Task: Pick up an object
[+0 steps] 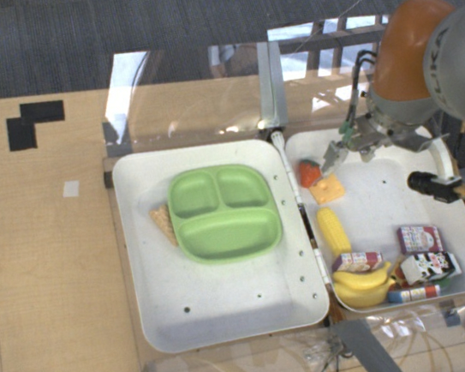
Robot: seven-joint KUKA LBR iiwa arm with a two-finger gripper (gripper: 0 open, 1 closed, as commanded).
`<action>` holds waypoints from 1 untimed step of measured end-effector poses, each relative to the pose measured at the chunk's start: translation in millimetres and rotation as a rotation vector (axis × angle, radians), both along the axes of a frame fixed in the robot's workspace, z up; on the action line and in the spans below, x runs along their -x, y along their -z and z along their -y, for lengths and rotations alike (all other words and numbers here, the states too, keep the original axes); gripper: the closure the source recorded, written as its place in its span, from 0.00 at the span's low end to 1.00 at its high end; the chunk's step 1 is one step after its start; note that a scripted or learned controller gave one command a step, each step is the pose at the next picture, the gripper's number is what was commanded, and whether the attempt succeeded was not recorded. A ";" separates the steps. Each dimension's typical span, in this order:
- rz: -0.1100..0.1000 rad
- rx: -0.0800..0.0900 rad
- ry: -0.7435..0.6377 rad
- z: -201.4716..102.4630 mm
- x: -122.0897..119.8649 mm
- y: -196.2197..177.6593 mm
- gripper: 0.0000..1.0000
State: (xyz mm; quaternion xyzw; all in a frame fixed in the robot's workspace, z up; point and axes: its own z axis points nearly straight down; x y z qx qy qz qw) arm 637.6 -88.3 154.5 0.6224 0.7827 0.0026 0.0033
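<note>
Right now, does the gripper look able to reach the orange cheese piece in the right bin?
Probably yes. The gripper hovers just above the orange cheese piece, which lies in open bin floor; only a red piece sits close beside it.

At the upper right of the frame, the grey metal arm [460, 60] has a rounded orange band [407, 51] and thin black cables [362, 66].

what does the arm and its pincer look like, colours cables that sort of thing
The arm is bulky and rounded, with a grey shell and a glossy orange band above the wrist. A thin black cable loops down beside the wrist. The pincer is small, built of grey metal parts, with a bit of green near its base. No printed markings are legible.
</note>
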 end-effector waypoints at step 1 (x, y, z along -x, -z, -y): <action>0.006 -0.001 -0.034 10.7 17.9 64.3 0.00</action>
